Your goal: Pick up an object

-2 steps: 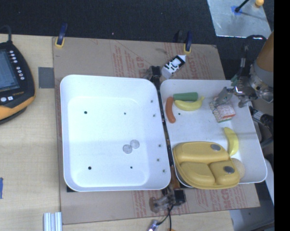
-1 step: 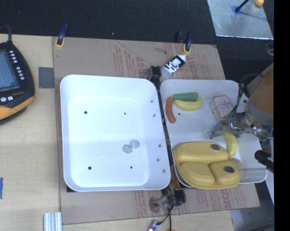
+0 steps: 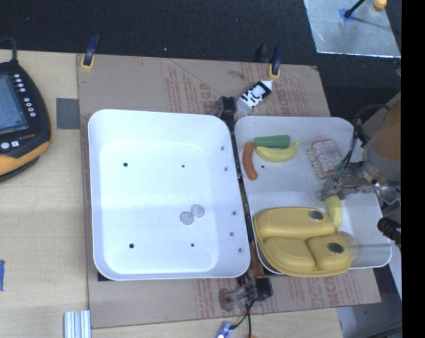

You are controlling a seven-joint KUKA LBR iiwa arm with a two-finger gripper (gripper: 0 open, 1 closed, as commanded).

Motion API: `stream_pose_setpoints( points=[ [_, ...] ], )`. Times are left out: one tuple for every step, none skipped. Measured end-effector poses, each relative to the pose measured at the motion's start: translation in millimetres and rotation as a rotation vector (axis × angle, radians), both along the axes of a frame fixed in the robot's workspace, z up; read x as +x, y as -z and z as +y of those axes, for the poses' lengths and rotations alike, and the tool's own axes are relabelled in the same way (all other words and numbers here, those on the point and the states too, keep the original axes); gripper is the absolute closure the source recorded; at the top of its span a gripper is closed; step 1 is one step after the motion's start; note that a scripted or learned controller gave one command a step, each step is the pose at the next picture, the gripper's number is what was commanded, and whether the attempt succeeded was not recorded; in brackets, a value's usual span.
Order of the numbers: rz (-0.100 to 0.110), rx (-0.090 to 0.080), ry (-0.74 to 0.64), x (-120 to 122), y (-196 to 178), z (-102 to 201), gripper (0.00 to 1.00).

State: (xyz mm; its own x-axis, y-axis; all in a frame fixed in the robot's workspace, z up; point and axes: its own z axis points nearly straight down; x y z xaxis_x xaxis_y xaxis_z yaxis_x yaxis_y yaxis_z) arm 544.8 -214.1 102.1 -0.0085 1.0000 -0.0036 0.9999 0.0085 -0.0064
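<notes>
A: Bright, even overhead light; the 2 shallow white plastic bins nearly wash out, with a soft grey shadow band across the left one.

B: Slightly soft focus throughout; the dark floor is underexposed.

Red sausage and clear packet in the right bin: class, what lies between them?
In the camera view, between the sausage and the packet lie a green piece and a yellow banana, the green one at the banana's upper edge.

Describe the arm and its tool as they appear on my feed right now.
At the right edge, a rounded grey arm segment with an orange band. Below it, a small grey metal tool with thin dark cables, over the right shallow white bin.
</notes>
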Motion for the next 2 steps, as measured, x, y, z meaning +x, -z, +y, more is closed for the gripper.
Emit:
stream_pose_setpoints(
  points=[
    [-0.007, 0.001, 0.002, 29.9, 10.0, 53.5, 1.00],
    [-0.002, 0.003, 0.003, -56.2, 8.6, 45.1, 1.00]
  ],
)
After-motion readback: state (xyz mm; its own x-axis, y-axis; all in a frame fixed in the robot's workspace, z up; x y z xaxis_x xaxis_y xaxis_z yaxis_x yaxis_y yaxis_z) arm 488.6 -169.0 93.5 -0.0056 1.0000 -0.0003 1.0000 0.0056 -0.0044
